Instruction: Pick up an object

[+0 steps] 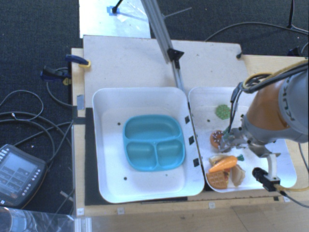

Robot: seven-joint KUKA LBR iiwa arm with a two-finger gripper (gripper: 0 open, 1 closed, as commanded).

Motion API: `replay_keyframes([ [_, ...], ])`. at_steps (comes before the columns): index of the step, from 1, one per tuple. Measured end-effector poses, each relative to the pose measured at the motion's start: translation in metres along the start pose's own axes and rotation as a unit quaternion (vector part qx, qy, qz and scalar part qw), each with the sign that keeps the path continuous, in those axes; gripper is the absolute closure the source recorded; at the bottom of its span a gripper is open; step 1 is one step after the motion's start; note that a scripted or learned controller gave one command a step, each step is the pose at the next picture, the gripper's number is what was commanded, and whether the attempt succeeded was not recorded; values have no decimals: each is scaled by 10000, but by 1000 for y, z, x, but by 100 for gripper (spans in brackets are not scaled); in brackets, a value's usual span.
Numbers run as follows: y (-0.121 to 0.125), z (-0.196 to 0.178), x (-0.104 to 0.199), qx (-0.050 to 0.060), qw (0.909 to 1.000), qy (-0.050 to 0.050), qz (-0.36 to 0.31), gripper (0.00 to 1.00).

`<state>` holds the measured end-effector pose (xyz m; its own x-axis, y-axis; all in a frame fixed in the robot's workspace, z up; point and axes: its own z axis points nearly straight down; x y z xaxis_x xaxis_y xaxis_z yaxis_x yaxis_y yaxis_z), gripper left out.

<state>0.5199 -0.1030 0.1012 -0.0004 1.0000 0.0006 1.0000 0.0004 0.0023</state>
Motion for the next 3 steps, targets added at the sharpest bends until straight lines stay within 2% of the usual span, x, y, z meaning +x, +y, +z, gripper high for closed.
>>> replay_keyframes([
  [1,2,-63,-6,-26,10000,-10,-20,100],
  [3,8,-151,1,-27,10000,-9,-31,100],
])
